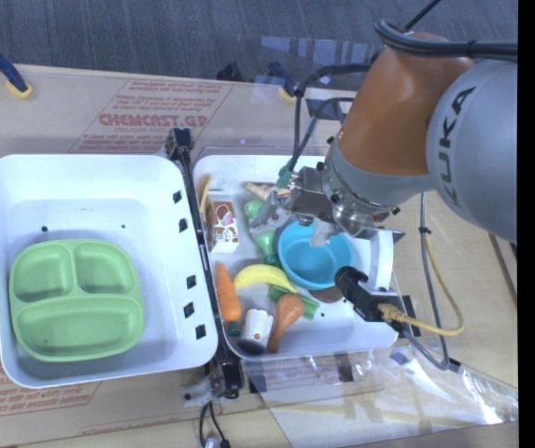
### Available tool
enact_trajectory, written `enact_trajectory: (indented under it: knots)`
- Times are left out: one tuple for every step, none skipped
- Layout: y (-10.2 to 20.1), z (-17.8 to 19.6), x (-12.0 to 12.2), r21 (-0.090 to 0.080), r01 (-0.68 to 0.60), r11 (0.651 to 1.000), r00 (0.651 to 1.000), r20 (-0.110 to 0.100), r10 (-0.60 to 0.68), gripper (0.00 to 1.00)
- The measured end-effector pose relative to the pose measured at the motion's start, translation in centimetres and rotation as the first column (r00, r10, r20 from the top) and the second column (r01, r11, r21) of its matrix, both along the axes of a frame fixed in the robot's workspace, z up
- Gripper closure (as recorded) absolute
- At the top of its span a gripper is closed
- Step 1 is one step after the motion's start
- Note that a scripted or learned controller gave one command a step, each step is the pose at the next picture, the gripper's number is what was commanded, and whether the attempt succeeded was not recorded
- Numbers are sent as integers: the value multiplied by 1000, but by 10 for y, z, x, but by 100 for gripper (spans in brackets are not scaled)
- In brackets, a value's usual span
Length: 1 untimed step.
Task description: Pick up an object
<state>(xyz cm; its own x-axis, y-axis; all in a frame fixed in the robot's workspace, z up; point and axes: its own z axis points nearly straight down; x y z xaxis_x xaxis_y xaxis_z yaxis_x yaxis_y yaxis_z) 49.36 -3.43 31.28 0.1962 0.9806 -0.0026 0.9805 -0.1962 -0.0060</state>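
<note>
**Claw low over the right bin, grasp not confirmed**

Claw (316, 224) sits down in the right bin (379, 343), right at the far rim of the blue bowl (316, 258). Wrist housing covers most of it, so I cannot tell whether it is spread or closed, and I can't see anything held in it.

Step, as I read it: descent or grasp attempt on something in the right bin. Nothing looks lifted yet.

Layout, left to right:
- Left bin (24, 180): green divided plate (76, 299) lying flat, near-left area.
- Right bin, left wall side: small carton (223, 225) at the far end, carrot (227, 290) nearer, running along the wall.
- Middle: banana (260, 277), then a small white cup (257, 326) and a second orange carrot-like piece (287, 313) at the near edge.
- Middle-right: blue bowl, upright, touching or overlapping the banana's right end. Some green and grey bits on its far-left side, too small to name.
- Right: arm (416, 110), with a black connector and yellow cable (426, 325) over the bin's right rim.

Likely target is the bowl or the clutter just beyond it; can't say which.

Next move calls for: close firmly, lift straight up, check the item actually rises. Risk: bowl rim is thin and could slip, and the neighbours are packed tight.
</note>
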Motion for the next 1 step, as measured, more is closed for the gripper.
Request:
enact_trajectory:
  knots:
    - [2, -111, 63, 0, -6, 1000, 1000, -12, 6, 0]
